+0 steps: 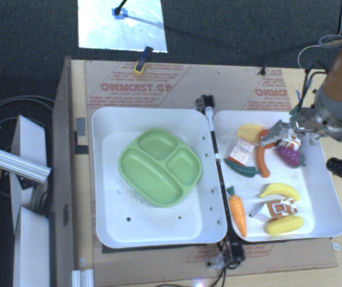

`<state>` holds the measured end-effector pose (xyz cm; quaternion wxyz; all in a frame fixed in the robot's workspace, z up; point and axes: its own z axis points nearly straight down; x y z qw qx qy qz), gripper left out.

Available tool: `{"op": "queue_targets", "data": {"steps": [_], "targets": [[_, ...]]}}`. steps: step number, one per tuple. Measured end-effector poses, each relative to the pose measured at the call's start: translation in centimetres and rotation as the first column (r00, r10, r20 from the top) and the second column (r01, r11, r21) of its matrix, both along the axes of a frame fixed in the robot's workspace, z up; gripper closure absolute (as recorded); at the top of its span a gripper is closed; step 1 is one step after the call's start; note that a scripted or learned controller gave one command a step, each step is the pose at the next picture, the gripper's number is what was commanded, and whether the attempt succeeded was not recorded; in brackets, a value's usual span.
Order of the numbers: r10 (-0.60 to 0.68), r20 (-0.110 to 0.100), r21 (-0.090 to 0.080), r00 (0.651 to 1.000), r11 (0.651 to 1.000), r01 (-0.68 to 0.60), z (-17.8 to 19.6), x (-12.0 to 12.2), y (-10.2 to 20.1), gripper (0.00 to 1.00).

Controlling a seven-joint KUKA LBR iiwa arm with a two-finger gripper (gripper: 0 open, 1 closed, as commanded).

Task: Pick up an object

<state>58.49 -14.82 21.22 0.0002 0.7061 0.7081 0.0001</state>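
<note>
While low over the right white bin (pixel 332 220) near the desk's right edge, gripper (pixel 277 135): opening indiscernible, beside purple plastic grapes (pixel 290 155).

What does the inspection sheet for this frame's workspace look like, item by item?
Surface: two white bins, left bin and right bin, on a cardboard sheet.
Job's things: carrot, banana, corn, grapes, sausage and small cartons in the right bin.
Clutter: green divided plate in the left bin.
Grippers: gripper low over the right bin's far side, above the grapes; jaws' state unclear.
Cables: black cords on the floor at left.
Surroundings: dark carpet, pale sheet beyond the bench.
</note>
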Motion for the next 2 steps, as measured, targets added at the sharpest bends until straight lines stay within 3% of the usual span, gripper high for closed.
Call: {"op": "queue_targets", "data": {"steps": [1, 2], "targets": [[0.003, -0.002, 0.008, 1.000, 1.000, -0.003, -13.0, 3.5, 1.6, 0.00], [0.004, 0.015, 0.006, 1.000, 1.000, -0.004, -11.0, 4.0, 1.5, 1.00]]}}
